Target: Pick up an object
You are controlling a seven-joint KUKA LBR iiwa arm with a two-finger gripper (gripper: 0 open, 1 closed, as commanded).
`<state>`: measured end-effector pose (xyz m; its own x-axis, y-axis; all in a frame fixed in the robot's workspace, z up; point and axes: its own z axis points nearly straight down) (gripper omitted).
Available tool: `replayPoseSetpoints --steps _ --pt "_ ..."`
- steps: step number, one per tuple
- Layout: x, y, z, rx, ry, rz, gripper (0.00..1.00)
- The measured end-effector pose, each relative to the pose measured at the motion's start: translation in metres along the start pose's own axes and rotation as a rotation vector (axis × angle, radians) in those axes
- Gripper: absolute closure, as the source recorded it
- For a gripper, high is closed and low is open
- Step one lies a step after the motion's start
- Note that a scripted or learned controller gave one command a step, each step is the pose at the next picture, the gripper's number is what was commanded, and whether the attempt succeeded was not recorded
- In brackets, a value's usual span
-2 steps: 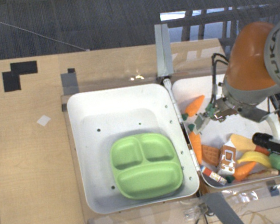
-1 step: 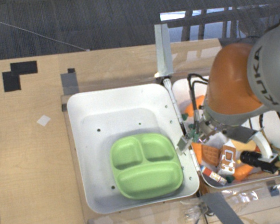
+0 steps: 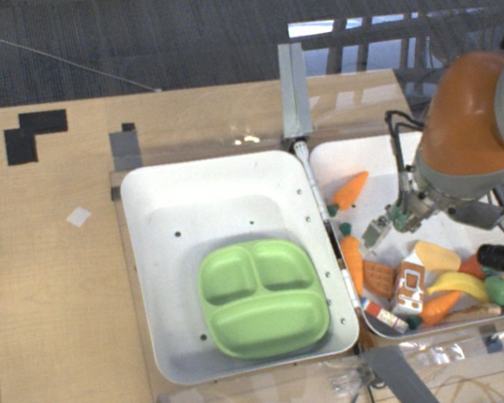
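**Gripper low over right bin, nothing seen between its fingers**

The gripper (image 3: pixel 404 216) hangs inside the right bin (image 3: pixel 359 158), above a bare patch of floor. Fingers are small and cluttered in this view; cannot tell whether they are spread or pressed together, and no object is visible between them.

Candidates relative to the tool: carrot (image 3: pixel 349 190) lies up and to the left of it, well apart, long axis running diagonally, tip toward the upper right. The toy pile sits just below the tool: orange waffle piece (image 3: pixel 378 275) below-left, printed carton (image 3: pixel 409 287) straight below, cheese wedge (image 3: pixel 436 256) just below-right, banana (image 3: pixel 457 287) beyond that, green piece (image 3: pixel 502 290) farthest right.

Judgement: cheese wedge is nearest; a short drop down-right would reach it.

Counts: two bins, one arm, one carrot, one banana, one carton, one green divided plate (image 3: pixel 263 295) alone in the left bin (image 3: pixel 159 210)
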<state>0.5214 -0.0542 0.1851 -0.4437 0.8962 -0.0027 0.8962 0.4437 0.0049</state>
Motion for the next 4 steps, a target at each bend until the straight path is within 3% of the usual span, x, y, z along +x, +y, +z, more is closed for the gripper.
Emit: replayPoseSetpoints --steps 1,2,3,4 --pt "0.009 0.013 0.0 0.001 0.0 0.251 0.0" --pt "-0.029 0.01 0.071 -0.002 -0.003 0.47 0.0" --pt "-0.09 0.069 0.095 -0.008 -0.005 0.269 0.0" --pt "-0.089 0.073 0.082 -0.016 -0.005 0.261 1.0"
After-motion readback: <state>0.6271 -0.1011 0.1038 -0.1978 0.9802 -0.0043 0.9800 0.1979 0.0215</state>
